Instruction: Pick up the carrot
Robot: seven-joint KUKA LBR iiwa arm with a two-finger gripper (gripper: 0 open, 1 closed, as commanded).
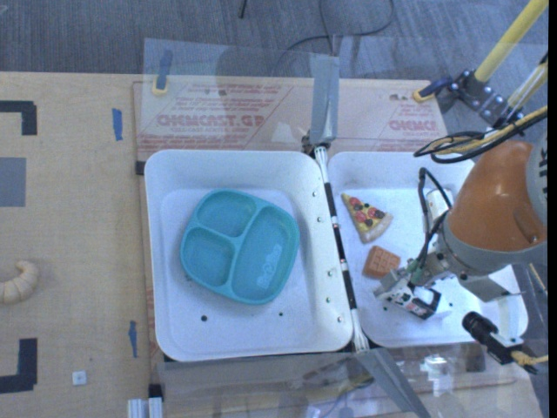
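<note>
My gripper (407, 296) is low in the right bin (383, 325), near its front edge. It sits just right of and below a small orange-brown square piece (381, 262), close to it, and I cannot tell whether they touch. The grey arm with its orange band (498, 203) reaches in from the right and hides the right part of that bin. A toy pizza slice (365, 218) lies further back in the same bin.
The left bin (165, 190) holds a teal divided plate (240, 246). A pale croissant (17, 281) lies on the bench at the far left. Cables and a yellow rod (513, 29) cross the upper right.
</note>
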